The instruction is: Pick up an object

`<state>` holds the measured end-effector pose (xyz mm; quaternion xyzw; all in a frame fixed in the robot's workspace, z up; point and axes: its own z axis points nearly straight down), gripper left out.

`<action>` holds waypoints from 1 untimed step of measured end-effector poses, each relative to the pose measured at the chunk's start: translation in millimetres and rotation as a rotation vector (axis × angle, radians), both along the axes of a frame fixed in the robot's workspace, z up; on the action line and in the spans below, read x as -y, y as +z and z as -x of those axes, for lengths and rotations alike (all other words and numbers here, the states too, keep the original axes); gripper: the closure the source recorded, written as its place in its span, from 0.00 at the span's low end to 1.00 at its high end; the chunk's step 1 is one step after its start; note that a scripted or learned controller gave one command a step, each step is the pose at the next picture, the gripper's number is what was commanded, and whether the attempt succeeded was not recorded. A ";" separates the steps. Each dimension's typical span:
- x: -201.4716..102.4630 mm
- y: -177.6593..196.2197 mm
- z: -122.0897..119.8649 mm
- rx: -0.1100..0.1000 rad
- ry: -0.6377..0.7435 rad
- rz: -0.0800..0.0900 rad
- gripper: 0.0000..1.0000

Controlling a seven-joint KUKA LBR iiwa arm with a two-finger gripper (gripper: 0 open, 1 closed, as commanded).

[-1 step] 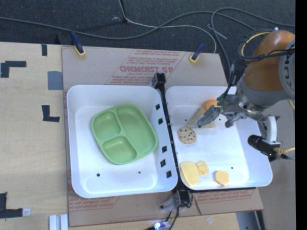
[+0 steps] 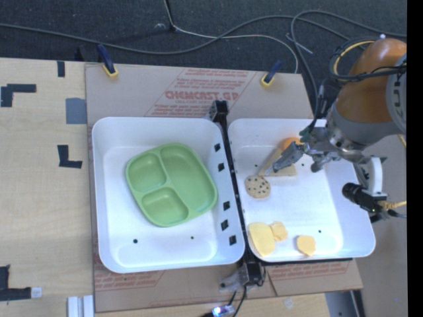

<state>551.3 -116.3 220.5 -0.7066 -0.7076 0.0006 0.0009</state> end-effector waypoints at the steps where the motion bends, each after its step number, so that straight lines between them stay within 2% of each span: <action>1: 9.7 -54.7 4.2 -0.005 -0.002 0.001 0.00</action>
